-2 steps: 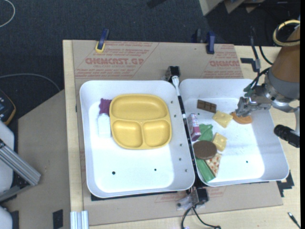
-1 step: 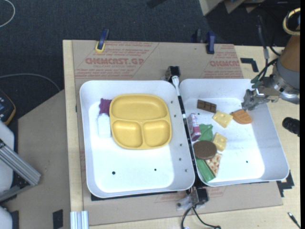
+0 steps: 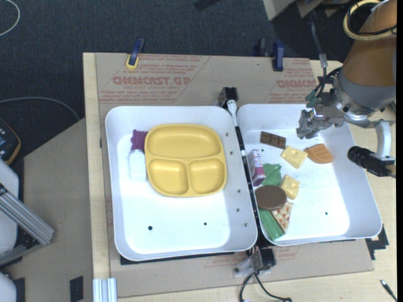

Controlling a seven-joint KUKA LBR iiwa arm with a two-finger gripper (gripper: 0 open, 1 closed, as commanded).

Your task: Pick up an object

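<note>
The bench top is a brown board printed in red with "CHEMCAST GP", readable above the left bin and partly again, cut off, above the right bin. The left bin holds a yellow divided tray in its upper half, with a white bottle with a purple cap lying just beside the tray's left edge. The right bin holds a cluster of toy foods along its left side: a brown chocolate bar, a yellow cheese wedge, an orange bread-like piece, a pink can whose label is too small to read, a green piece, a second yellow cheese cube, a round brown cookie and a cracker. The gripper hangs at the upper right of the frame, over the top part of the right bin, just above the orange piece and near the chocolate bar; nothing is seen between its fingers, and I cannot tell whether they are apart or together.
</note>
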